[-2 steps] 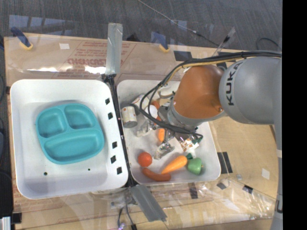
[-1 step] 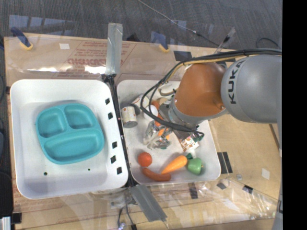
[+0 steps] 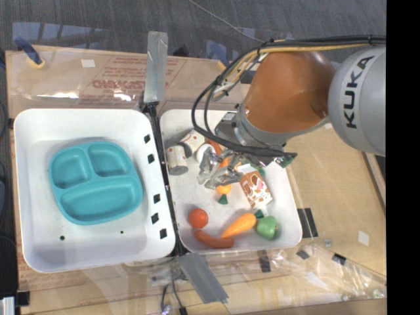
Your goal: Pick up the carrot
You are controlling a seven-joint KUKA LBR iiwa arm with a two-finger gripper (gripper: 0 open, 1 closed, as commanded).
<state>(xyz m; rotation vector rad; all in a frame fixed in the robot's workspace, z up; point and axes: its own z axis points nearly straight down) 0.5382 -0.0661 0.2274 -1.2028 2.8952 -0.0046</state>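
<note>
Closest to you, the big orange band (image 3: 289,90) of the arm and its grey link (image 3: 364,97) fill the upper right, reaching in from the right over the right bin (image 3: 289,205). Below the band the wrist points down and to the left, and the gripper (image 3: 213,166) hangs over the middle of that bin, its metal tip among a cluster of small items. You cannot tell from here how the pincer stands; the tip is tangled with the clutter and partly covered by the wrist. The carrot (image 3: 239,224) lies on the bin floor near the front wall, well clear of the pincer, down and to its right, tilted with its thick end up to the right. A green pepper (image 3: 266,227) touches its thick end, a red sausage (image 3: 212,239) lies just in front, and a tomato (image 3: 199,217) sits to its left. A small printed carton (image 3: 255,190) rests between carrot and gripper. A small orange piece (image 3: 224,189) by the tip is too small to identify. The left bin (image 3: 39,241) holds a teal divided plate (image 3: 96,181).
</note>
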